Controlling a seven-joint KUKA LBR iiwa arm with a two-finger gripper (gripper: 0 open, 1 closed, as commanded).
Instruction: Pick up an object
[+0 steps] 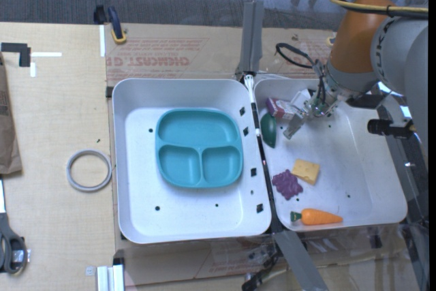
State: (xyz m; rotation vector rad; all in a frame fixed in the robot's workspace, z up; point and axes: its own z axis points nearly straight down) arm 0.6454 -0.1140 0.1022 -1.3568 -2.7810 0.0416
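Now the grey arm w/ the orange band (357, 37) reaches from the right side down into the right shallow white plastic bin (371, 174), and its end effector (315, 108) is low at the far left part of that bin. Whether it is released or clenched, I cannot tell; the tip is small and mixed w/ the things under it.

Just beside the tip, on its left, lies a small pink-and-white packet (278, 106), near the bin's far left corner. A grey flat piece (292, 127) lies at a slant just below the tip; if it touches, I cannot say. A dark green rounded object (268, 130) leans at the left wall of the same bin. More to the near side there are a yellow wedge like cheese (306, 171), and touching or almost touching it on the left, a purple bunch like grapes (287, 184). An orange toy carrot w/ green top (317, 217) lies along the near edge, apart from the others.

The left shallow white plastic bin (129, 167) carries a teal plastic tray w/ three compartments (199, 148), approx. in its middle.

On the bench (48, 119), near its left edge, lies a grey ring (89, 170), well apart from both bins.
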